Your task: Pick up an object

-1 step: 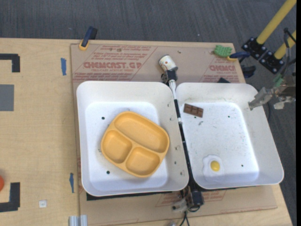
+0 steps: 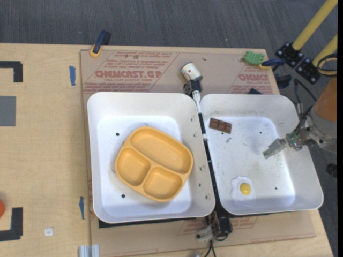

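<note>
Gripper (image 2: 270, 150) low over right bin (image 2: 300, 194), finger spread unclear, nothing seen held; fried egg (image 2: 242, 187) nearby.

The brown board (image 2: 134, 71) under the bins bears red print reading "CHEMCAST", repeated at right.

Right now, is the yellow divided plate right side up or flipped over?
Right side up: the plate lies flat in the left bin, its three hollow sections facing upward.

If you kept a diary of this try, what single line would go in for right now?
claw: over right bin, holding nothing seen | chocolate piece, fried egg toy: lying in right bin | yellow plate: left bin
</note>
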Controlling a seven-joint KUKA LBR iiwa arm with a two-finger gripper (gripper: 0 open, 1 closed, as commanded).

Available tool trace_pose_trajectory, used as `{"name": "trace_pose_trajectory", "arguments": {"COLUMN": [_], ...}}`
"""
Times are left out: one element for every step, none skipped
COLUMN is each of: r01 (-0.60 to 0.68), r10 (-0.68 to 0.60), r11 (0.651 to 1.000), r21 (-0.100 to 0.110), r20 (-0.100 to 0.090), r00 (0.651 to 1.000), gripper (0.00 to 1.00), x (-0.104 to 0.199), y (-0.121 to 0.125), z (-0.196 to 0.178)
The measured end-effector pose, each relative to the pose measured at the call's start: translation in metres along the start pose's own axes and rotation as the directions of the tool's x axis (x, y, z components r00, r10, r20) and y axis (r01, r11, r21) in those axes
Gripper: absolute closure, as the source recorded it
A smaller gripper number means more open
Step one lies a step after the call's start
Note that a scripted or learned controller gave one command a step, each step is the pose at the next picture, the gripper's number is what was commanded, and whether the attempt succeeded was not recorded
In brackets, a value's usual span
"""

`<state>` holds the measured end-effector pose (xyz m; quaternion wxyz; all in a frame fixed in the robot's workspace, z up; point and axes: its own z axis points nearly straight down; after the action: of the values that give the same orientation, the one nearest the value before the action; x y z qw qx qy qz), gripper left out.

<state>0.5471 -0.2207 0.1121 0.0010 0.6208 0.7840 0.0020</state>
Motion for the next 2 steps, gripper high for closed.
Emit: {"name": "trace_pose_trajectory", "arguments": {"r01": [0.606,0.702], "r10": [-0.606,-0.702], "r11": [0.796,0.712], "r21": [0.002,0.006], "r20": [0.003,-0.015], "r00": [0.796,0.712], "gripper": [0.0,0.0], "x": [-0.009,-0.025], "y": [0.023,0.099], "z": [0.027,0.027]}}
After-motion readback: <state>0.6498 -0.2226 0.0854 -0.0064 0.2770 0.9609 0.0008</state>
